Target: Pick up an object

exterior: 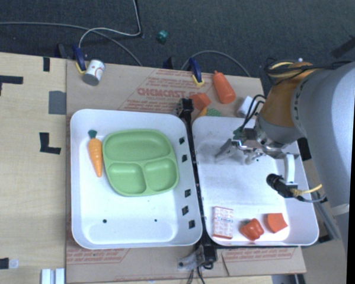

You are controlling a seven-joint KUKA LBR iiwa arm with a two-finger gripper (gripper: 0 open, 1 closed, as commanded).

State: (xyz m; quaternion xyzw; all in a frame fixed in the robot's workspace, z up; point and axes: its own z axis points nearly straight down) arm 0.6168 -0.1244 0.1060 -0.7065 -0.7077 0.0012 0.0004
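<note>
**Gripper over right bin, nothing held; approach step**

The counter (22,160) carries two white bins side by side. Places below are given from the right bin (222,188).

The arm (321,110) reaches over that bin's far right corner. Its gripper (239,152) hangs over the bin's far half, above bare floor. The fingers (224,153) appear spread partly apart, with nothing between them. Judgement: the approach is in hand and no grasp is made.

The left bin (78,222) adjoins it on the left and holds a green tray (141,161), with a carrot (95,155) just beside the tray's left edge.

Candidate objects lie along the right bin's near edge, well apart from the gripper: a card (222,222) at the near left, a red piece (252,229) beside it, and an orange block (276,222) further right. An orange bottle (223,87) lies on the counter beyond the bin's far edge.

Judgement: the next move calls for shifting toward the near edge, centring over one piece, descending with fingers apart, then closing. The card lies flat and looks hard to grip; the block seems the better choice.
</note>
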